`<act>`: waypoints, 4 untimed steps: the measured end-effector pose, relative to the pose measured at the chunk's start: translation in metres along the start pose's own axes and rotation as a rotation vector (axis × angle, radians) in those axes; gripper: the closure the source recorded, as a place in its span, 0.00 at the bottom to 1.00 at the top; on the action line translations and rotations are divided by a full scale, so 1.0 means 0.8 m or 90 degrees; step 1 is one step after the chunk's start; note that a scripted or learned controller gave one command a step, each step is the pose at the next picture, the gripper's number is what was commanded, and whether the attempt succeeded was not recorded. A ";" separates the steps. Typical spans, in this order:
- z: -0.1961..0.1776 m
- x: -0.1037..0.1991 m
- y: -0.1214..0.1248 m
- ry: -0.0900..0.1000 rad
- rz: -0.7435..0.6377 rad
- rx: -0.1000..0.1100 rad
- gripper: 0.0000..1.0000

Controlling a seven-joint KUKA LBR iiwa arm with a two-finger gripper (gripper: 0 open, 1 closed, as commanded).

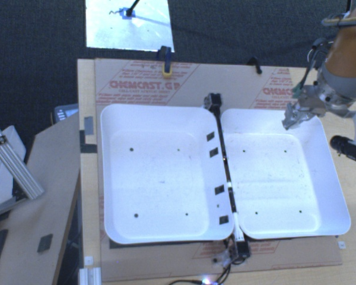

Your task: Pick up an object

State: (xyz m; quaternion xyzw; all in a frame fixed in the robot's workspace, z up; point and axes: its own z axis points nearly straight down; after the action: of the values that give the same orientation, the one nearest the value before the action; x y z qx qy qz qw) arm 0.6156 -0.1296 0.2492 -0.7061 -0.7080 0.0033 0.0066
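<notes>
my pincer (292, 120) hangs over the far right corner of the right bin (320, 218), and i cannot tell how it stands. i can make out no object to pick up in that bin or in the left bin (115, 218), both side by side on the table (59, 159).

Two white bins (160, 177) sit side by side on one board (142, 85), four dark clips (213, 152) line the seam between them, and one arm (350, 52) reaches in.
</notes>
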 end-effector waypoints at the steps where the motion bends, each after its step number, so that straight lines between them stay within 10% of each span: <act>1: -0.161 0.049 0.030 -0.004 -0.004 -0.019 1.00; 2: -0.372 0.077 0.062 -0.005 -0.003 -0.023 1.00; 4: -0.244 -0.060 0.062 -0.004 0.004 -0.007 1.00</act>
State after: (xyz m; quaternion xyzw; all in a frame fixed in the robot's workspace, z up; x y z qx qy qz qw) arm 0.6679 -0.1781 0.4435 -0.7083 -0.7059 0.0014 0.0003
